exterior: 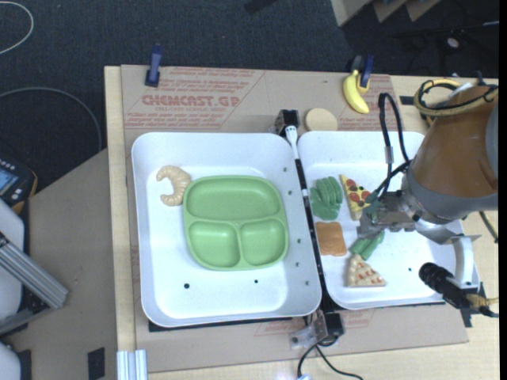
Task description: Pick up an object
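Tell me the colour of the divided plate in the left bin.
The divided plate is light green, seen in the camera view.

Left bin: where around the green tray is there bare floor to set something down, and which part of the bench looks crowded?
In the left bin, bare floor runs along the near edge below the green divided tray and above it toward the far wall; the croissant takes the left corner. The right bin is crowded on its left half: lettuce, pizza slices, toast and the claw.

Right bin (412, 145): food items crowded its left half; floor toward the right wall lay open.
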Controlling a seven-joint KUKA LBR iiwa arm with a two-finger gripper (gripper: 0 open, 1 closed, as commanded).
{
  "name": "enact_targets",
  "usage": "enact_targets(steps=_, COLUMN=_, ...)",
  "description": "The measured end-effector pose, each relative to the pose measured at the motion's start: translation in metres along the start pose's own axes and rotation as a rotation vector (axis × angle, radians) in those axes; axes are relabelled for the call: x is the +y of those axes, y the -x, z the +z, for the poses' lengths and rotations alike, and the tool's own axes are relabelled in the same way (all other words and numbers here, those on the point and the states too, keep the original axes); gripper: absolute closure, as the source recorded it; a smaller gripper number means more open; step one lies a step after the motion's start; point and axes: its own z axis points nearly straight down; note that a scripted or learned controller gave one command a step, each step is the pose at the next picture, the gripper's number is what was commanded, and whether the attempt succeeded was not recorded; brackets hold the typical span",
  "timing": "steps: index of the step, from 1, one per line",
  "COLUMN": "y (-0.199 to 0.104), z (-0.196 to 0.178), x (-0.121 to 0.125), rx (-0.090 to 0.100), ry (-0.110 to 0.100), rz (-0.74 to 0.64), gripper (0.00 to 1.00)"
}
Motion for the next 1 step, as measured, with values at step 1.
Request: enact_targets(steps=1, y=-0.0471, z=-0.0562, x=0.0008, rx=0.002, ry=0.004, rz=-0.008, gripper=1.00)
